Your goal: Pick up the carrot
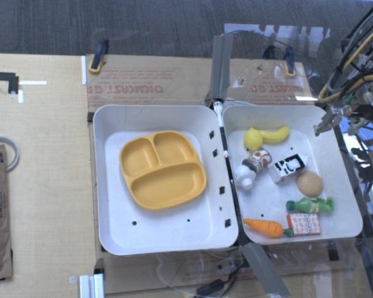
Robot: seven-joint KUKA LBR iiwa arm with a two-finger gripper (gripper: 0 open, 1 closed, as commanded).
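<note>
Evidently nothing done yet. Carrot (263, 228) lying flat at the near edge of the right bin (343, 166), close to the front-left corner, green top pointing right toward a small red-and-white packet (304, 224) just beside it. Untouched, no contact with anything robotic.

Tool (326, 121) seen at the far right rim of that bin, among cables and hardware, well apart from the carrot. Too small and cluttered to judge, so cannot tell.

Other contents of the right bin: a yellow banana (275, 133) and a lemon (253, 139) toward the back, a small bottle with a red label (252, 167) in the middle, a white carton with black marks (288, 166) beside it, a round tan ball-like thing (309, 184), a green bottle (311, 205) lying on its side just above the packet. Left bin (112, 222) carrying a yellow divided plate (162, 169).

Left to do, by the look of it: everything. Travel across the bin toward the front-left corner, descent over the carrot, closing across its narrow width, then lift. Wall and packet near enough to crowd the approach.
</note>
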